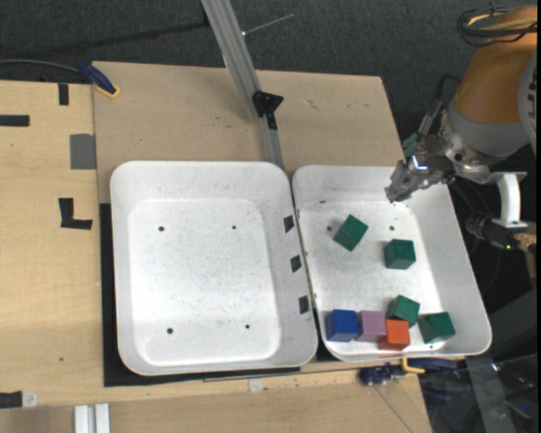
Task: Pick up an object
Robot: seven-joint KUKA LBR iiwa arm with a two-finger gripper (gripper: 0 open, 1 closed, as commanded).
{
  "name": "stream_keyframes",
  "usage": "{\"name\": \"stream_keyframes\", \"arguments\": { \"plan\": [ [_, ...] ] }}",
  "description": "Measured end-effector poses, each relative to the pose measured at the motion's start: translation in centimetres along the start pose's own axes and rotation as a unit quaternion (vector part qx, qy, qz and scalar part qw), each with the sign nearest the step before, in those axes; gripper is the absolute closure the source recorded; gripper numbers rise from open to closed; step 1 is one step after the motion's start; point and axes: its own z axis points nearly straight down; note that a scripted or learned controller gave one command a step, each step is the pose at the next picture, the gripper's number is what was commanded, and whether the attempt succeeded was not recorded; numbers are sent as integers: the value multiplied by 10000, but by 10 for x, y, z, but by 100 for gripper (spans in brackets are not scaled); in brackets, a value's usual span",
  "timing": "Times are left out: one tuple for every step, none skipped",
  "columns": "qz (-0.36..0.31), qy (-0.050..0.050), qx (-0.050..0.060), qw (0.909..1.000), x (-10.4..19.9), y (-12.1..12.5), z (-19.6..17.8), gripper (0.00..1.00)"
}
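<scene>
My gripper [402, 188] hangs over the far right part of the right bin [460, 242], pointing down and to the left. Nothing shows between its fingers. Below it in that bin lie two green blocks, one tilted [350, 233] and one further right [399, 254]. Along the bin's near edge sit a blue block [343, 324], a purple block [373, 323], an orange block [397, 334] and two more green blocks [403, 309] [437, 327], packed close together.
The left bin [203, 269] stands beside the right one, their rims touching. A slanted metal rail [243, 61] runs from the top of the view down to the gap between the bins. The wooden bench [36, 242] extends to the left.
</scene>
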Motion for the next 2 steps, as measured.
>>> {"name": "stream_keyframes", "arguments": {
  "plan": [
    [-18, 4, 11, 10000, 41, 14, 4, 100],
    [-29, 5, 15, 10000, 102, 24, 11, 100]
  ]
}}
